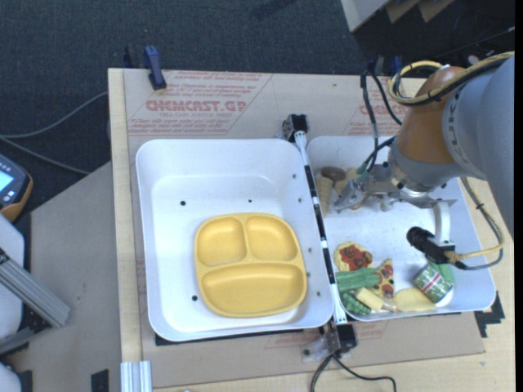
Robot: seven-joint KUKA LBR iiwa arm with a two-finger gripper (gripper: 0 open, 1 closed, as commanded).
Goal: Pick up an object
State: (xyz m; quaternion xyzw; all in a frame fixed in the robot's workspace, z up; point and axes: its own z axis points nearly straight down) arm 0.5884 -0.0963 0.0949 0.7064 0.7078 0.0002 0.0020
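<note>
In the right bin, my gripper hangs low over the far left part, below the orange wrist band. A tan-brown object lies just left of the gripper, against the bin's left wall; whether the two touch cannot be made out. Along the near side lie a toy pizza slice, a green vegetable piece, small yellow pieces, a pale yellow piece and a green can. Nothing shows between the gripper's tips.
The left bin holds a yellow divided plate in its near half. A black divider rail runs between the bins. The bench's cardboard top lies behind them, with a blue clamp at the back left.
</note>
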